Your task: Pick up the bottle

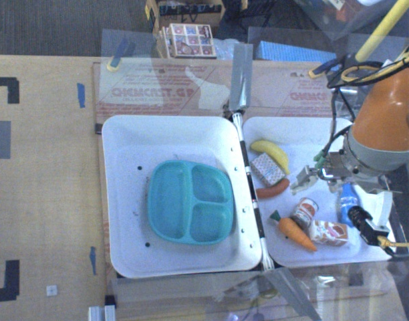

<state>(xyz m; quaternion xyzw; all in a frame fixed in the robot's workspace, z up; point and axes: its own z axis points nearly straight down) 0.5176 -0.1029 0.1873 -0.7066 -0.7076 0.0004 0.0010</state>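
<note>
The bottle (348, 204) is small and blue with a pale label. It lies in the right bin (295, 127), near its right side, and the wrist partly covers it. My gripper (307, 178) hangs over the middle of the same bin, left of the bottle and just above a small can (303, 213). Its fingers look open, with nothing between them. The grey arm with its orange band (386, 109) comes in from the right, above the bottle.
The right bin also holds a banana (271, 154), a checkered block (267, 170), a red-brown sausage (273, 190), a carrot (297, 233) and a red-and-white packet (330, 233). In the left bin (124, 146) lies a teal divided plate (190, 202).
</note>
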